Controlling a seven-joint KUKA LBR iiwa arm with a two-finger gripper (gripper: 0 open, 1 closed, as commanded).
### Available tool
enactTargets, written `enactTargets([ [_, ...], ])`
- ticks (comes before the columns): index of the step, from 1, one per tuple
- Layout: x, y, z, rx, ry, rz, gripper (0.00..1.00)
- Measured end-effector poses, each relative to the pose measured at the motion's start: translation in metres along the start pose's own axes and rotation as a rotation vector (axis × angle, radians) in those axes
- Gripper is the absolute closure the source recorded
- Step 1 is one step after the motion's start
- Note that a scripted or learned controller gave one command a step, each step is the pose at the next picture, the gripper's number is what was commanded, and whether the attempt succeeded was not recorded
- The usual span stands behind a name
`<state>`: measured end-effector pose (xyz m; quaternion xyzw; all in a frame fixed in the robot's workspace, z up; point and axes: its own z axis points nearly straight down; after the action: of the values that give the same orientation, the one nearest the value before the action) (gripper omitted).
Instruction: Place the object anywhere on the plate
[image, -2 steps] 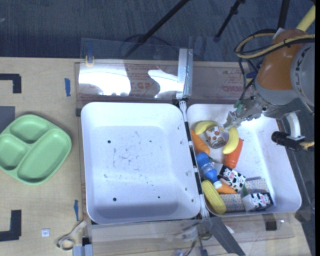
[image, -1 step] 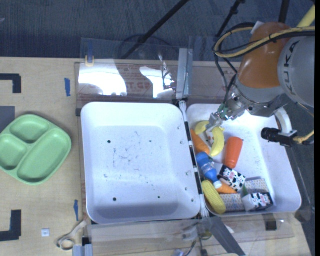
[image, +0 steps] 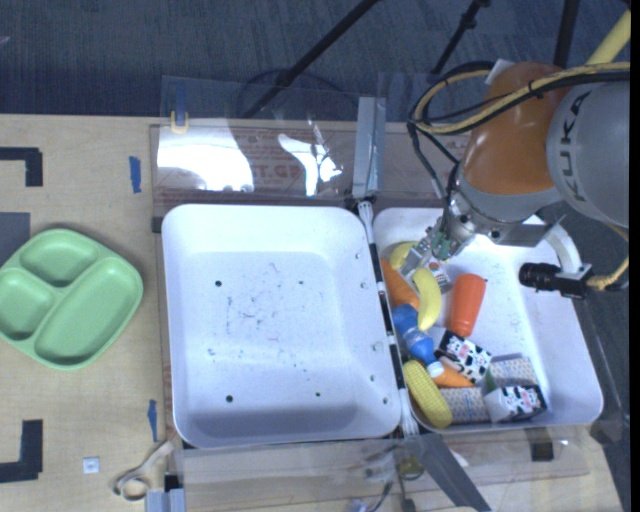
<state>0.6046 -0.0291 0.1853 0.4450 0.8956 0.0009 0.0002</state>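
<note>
Your arm (image: 560, 130) reaches in from the right over the right bin (image: 575, 370), beside the bare left bin (image: 270, 310). The green divided plate (image: 68, 297) sits well apart on the bench at far left. The gripper (image: 437, 245) hangs at the right bin's upper left, directly over the banana (image: 424, 290), seemingly touching its top end; you cannot tell how it is set. Just beside lie an orange cylinder (image: 466, 304), a blue bottle (image: 410, 331) and corn (image: 427, 392).
</note>
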Motion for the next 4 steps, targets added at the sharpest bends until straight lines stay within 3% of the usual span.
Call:
enactTargets([
  [1, 0.043, -0.034, 0.0, 0.0, 0.0, -0.226, 1.0],
  [2, 0.063, 0.005, 0.0, -0.003, -0.003, -0.382, 1.0],
  [3, 0.129, -0.003, 0.0, 0.0, 0.0, -0.493, 1.0],
  [4, 0.123, 0.042, -0.063, -0.002, -0.003, -0.289, 1.0],
])
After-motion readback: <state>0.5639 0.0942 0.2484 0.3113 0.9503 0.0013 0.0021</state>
